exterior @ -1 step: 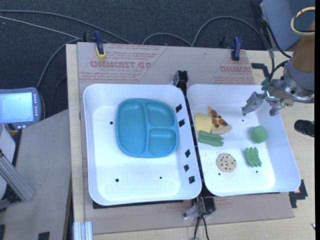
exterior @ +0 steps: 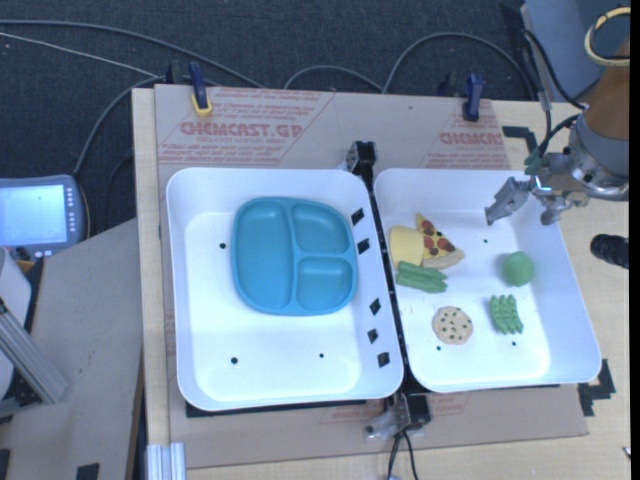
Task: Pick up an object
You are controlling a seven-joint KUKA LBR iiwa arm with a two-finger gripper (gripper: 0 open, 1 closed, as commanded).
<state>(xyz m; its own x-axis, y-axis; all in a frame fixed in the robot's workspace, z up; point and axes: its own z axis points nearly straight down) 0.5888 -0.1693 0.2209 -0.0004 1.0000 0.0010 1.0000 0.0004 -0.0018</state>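
The right bin point(exterior: 560, 363) holds several toy foods: a pizza slice point(exterior: 437, 240) lying on a yellow piece point(exterior: 403, 242), a green bean pod point(exterior: 421, 278), a round green ball point(exterior: 517, 267), a cookie point(exterior: 452, 325) and a ridged green piece point(exterior: 506, 314). My gripper point(exterior: 525, 202) hangs above the bin's far right part, beyond the green ball. Its two fingers stand spread apart, open, with nothing between them.
A blue divided plate point(exterior: 294, 255) lies in the left bin point(exterior: 200, 358). Black clips run along the wall between the bins point(exterior: 372, 268). Blue clamps point(exterior: 200, 88) hold the cardboard base at the back. A small screen point(exterior: 38, 211) stands at the far left.
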